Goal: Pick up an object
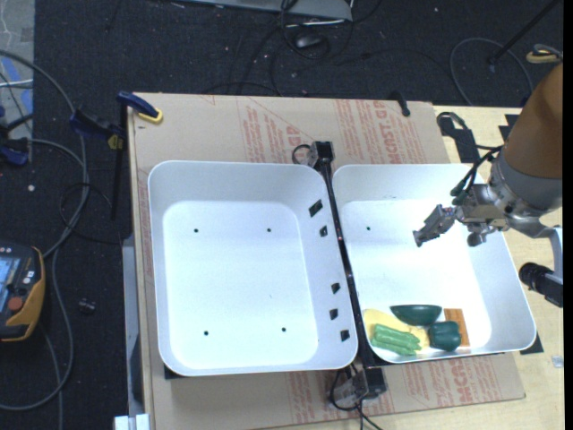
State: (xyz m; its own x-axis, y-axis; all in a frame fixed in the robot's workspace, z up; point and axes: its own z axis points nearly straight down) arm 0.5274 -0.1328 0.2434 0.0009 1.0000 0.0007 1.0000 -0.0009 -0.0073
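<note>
Objects clustered at near edge of right bin (501, 267): green piece (395, 339), dark green bowl (417, 313), teal block (445, 335). Gripper (428, 230) hovered farther back, empty; jaws' opening: cannot tell. Best approach: descend squarely over one piece.

Two bins side by side on the bench (233, 124). Left bin (170, 267), right bin (501, 267). Small objects (416, 328) bunched at right bin's near edge, toward its near-left corner. Gripper (428, 229) above right bin's middle.
</note>
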